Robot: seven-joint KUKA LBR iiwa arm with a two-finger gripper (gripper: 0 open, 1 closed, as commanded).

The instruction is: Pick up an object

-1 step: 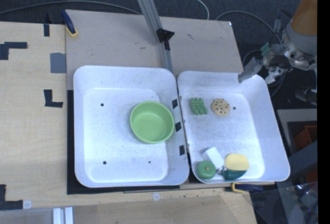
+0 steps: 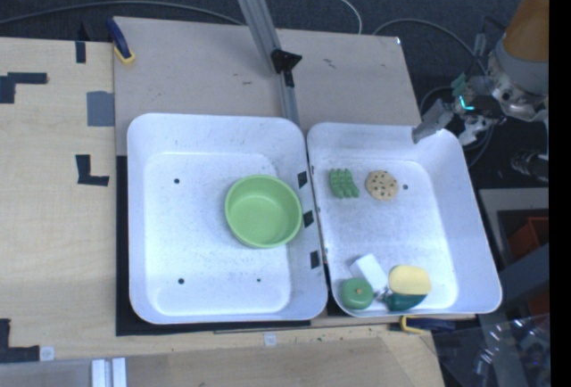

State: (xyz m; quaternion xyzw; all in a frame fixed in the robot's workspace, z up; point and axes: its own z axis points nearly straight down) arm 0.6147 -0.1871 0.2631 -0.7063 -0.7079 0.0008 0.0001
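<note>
a: over at the far right corner of the right bin (image 2: 464, 198) — that's where the gripper (image 2: 434, 122) hangs, just above the rim, w/ the arm (image 2: 522, 46) coming in from the right, orange band up top.

b: holding anything?

a: nope, nothing between the fingers that i can see. looks parted a bit, two grey tips angled down-left, but it's small and blurry, so how wide — can't say. touching nothing, far as i can tell.

b: so what's on offer?

a: right bin has the goods. green ridged block (image 2: 343, 183) and a cookie (image 2: 382, 185) side by side near the top middle. then a cluster jammed in the near corner: white block (image 2: 368, 269), green round piece (image 2: 357, 292), yellow piece (image 2: 409, 279), dark teal bit (image 2: 406, 300) under it, all touching or nearly.

b: and left?

a: left bin (image 2: 161, 198), just a green bowl (image 2: 262, 211), upright, about centre.

b: easiest pick?

a: my guess, cookie or ridged block: closest to the gripper, room around them. corner pile sits vs the bin wall, fingers prob'ly can't get round a piece cleanly. pick not started yet, imo.
</note>
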